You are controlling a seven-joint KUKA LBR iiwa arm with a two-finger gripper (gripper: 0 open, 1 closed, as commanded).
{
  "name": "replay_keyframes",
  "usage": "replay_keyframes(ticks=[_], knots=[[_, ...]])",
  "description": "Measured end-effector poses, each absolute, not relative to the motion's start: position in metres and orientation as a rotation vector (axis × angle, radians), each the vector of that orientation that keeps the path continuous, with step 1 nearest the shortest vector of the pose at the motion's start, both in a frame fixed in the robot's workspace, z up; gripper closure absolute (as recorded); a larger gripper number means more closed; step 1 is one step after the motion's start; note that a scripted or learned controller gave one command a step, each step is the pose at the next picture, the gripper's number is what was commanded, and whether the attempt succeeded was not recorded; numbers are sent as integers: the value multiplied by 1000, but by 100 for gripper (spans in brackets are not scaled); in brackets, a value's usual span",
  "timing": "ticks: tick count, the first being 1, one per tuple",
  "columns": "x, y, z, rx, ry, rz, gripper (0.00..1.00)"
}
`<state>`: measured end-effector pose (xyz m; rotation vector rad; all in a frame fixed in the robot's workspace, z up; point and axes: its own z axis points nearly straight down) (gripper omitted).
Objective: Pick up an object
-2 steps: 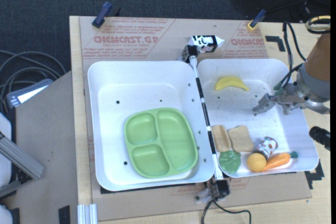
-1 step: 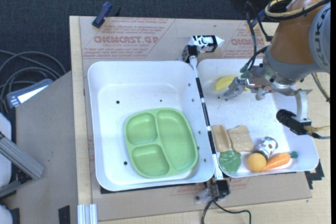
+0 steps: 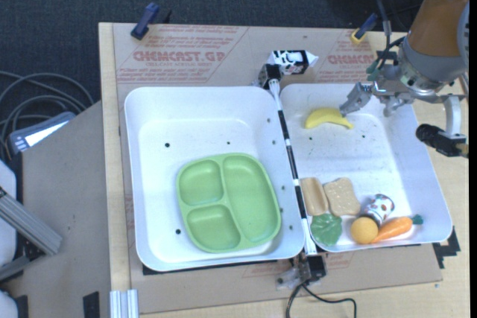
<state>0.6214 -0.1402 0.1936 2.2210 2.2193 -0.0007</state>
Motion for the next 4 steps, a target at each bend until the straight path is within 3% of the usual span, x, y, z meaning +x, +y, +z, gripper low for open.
replay_keyframes(ticks=[1,2,3,4], knots=[[654,-110,163,2219,2221,2,0],[667,-68,185,2218,2222,3,0],[631,-138,84,2223,2220,-2,0],[667,-91,102,2219,2221,2,0]])
